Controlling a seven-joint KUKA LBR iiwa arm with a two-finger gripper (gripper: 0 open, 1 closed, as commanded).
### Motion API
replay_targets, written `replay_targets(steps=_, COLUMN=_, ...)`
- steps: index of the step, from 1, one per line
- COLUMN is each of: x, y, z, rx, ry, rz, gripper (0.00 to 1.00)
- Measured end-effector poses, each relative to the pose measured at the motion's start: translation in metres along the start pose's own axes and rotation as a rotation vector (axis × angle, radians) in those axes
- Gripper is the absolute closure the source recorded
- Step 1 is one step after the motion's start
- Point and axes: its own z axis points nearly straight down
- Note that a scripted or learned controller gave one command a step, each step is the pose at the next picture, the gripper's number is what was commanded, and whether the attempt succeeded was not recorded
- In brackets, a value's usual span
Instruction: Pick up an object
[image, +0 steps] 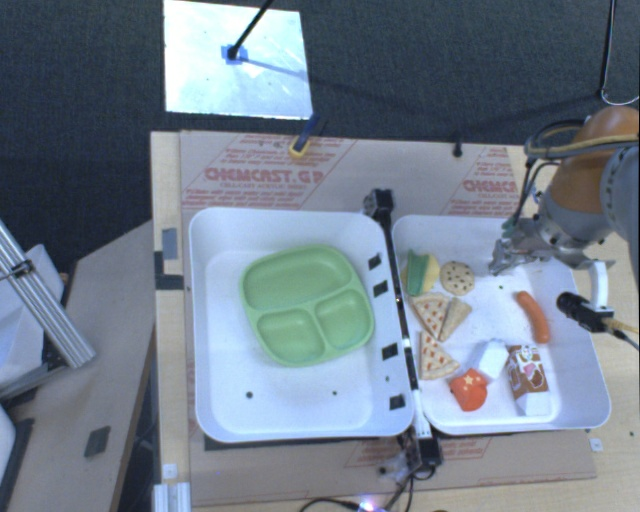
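The right bin holds toy food. A yellow and green piece and a round cookie lie at its left. Below them are pizza slices and another slice. An orange sausage lies toward the right. A white block, a red tomato-like piece and a small carton sit near the front. My gripper hangs low over the bin's back part, right of the cookie and above the sausage, with nothing seen in it.
The left bin carries a green divided plate. A black-clipped divider separates the bins. The grey arm with its orange band comes in from the upper right. A black and white fitting sticks out over the right bin's edge.
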Motion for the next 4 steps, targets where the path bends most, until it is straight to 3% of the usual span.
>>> replay_targets(steps=2, x=-0.005, y=0.011, z=-0.107, rx=0.004, ry=0.002, rz=0.0, gripper=1.0)
replay_targets(steps=3, x=-0.006, y=0.012, z=-0.126, rx=0.005, ry=0.002, rz=0.0, gripper=1.0)
replay_targets(steps=4, x=0.042, y=-0.006, z=-0.136, rx=0.008, ry=0.004, rz=-0.002, gripper=1.0)
